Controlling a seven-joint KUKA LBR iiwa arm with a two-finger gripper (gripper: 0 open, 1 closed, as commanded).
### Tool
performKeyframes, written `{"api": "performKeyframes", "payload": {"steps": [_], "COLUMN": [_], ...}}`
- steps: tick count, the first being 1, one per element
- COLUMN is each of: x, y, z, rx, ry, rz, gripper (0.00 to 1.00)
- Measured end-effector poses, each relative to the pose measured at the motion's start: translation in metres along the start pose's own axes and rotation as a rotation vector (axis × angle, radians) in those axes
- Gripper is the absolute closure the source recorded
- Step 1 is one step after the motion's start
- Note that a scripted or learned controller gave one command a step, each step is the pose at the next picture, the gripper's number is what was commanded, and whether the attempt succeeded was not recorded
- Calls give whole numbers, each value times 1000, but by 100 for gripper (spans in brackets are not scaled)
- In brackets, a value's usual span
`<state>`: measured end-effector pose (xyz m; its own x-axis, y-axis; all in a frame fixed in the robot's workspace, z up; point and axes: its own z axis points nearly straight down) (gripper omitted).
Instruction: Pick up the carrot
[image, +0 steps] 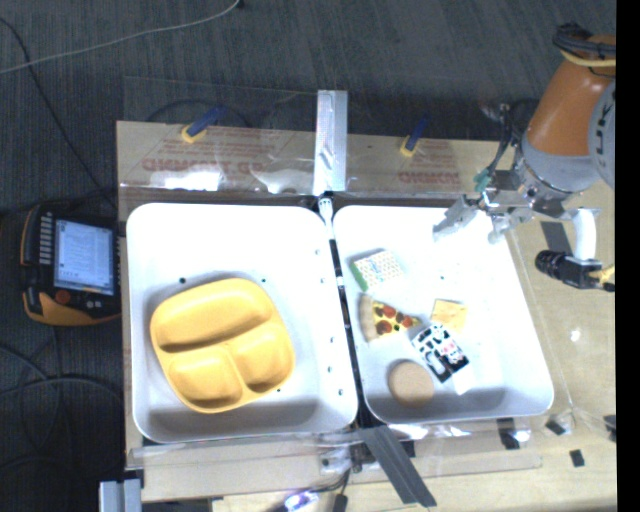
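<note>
In the right bin (492, 300), the carrot's axis cannot be told

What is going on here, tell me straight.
A grey and orange robot arm reaches in from the right, its gripper hovering over the top edge of the right bin with nothing between its fingers. That bin holds several small toy foods: a green-and-white piece, a pizza slice, a yellow cheese wedge, a black-and-white item and a tan round piece. No carrot can be made out among them. The left bin holds a yellow divided tray. Nothing is picked up yet.
</note>
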<state>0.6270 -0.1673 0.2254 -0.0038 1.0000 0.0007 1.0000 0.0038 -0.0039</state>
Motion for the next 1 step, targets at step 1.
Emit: {"api": "performKeyframes", "payload": {"steps": [1], "x": [-11], "y": [-17], "z": [95], "rx": [2], "ry": [0], "rz": [338], "gripper": [0]}}
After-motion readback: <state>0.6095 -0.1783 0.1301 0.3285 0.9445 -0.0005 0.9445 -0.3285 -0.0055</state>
